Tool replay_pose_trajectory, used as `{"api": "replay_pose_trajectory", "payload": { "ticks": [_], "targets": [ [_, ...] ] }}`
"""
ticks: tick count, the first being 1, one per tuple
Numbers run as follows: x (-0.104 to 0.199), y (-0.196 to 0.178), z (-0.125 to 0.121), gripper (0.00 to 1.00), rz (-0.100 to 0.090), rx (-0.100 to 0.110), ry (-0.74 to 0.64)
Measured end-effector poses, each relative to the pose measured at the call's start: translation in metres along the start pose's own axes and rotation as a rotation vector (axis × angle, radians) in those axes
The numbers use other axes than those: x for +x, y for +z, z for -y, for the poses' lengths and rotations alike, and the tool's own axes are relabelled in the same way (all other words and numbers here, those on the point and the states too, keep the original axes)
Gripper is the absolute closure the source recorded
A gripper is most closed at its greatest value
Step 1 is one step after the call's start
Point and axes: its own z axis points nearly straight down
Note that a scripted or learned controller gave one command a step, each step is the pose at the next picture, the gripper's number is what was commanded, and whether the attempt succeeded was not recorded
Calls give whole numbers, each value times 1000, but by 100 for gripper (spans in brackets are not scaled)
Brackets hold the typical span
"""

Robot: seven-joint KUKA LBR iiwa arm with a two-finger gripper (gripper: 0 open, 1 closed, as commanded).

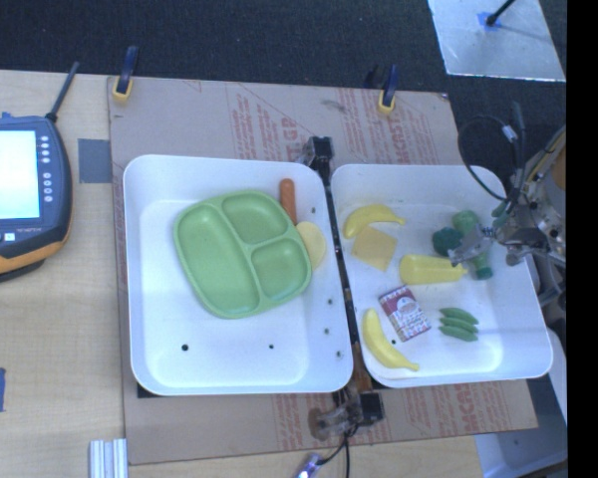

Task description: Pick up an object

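My pincer (475, 252) hangs low over the right side of the right bin (518, 364), just beside a dark green object (455, 235); whether it is open or closed I cannot tell. Left of it lie a yellow corn cob (431, 269), a cheese wedge (375, 248) and a banana (371, 218). Nearer sit a red-and-white packet (405, 313), green pea pods (458, 324) and a second banana (384, 343). The left bin (229, 361) holds a green divided plate (242, 253).
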Motion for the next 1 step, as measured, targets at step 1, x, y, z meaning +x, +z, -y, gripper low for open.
{"api": "replay_pose_trajectory", "payload": {
  "ticks": [1],
  "targets": [
    [70, 109, -52, 0, 1, 2, -2]
  ]
}}
